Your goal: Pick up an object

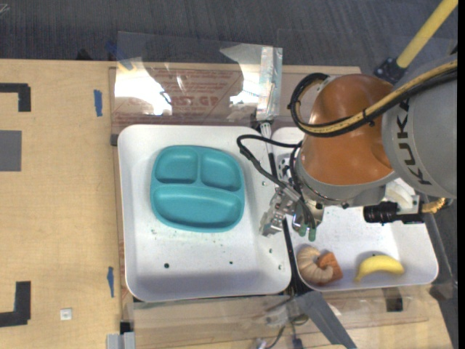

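Observation:
A teal divided plate [196, 187] lies in the left bin [196, 271], toward its back. In the right bin [418, 257], near the front, sit a brown and orange croissant-like toy [318, 264] and a yellow banana [378, 266]. My gripper [290, 220] hangs over the wall between the two bins, just behind and left of the croissant toy and right of the plate. Nothing shows in its grasp. The orange band of the arm [341, 133] covers most of the back of the right bin.
A clear plastic sheet and a cardboard panel [196, 93] stand behind the bins. Black cables [258, 158] loop from the wrist over the left bin's right side. The wooden bench [54, 195] stretches out to the left.

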Controlling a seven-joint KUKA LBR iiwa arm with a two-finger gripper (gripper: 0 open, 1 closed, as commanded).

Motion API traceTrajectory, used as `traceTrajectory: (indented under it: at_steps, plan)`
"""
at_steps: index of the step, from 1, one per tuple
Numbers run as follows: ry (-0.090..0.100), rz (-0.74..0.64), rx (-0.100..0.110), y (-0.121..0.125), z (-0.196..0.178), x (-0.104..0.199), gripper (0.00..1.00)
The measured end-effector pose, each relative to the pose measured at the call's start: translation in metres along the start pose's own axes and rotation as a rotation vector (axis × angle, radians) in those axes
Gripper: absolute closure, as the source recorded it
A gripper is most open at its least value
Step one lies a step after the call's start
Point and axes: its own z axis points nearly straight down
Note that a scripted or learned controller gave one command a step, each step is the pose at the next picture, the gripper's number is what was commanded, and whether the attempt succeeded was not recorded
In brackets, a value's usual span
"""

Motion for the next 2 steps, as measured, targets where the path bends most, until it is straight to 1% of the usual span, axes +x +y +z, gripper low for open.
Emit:
traceTrajectory:
  at_steps: [1,2]
  plan:
    - [0.006,-0.423,0.003,-0.027,0.042,-0.011,1.00]
    - [0.000,-1.091,-0.001,-0.006,0.041,-0.004,1.00]
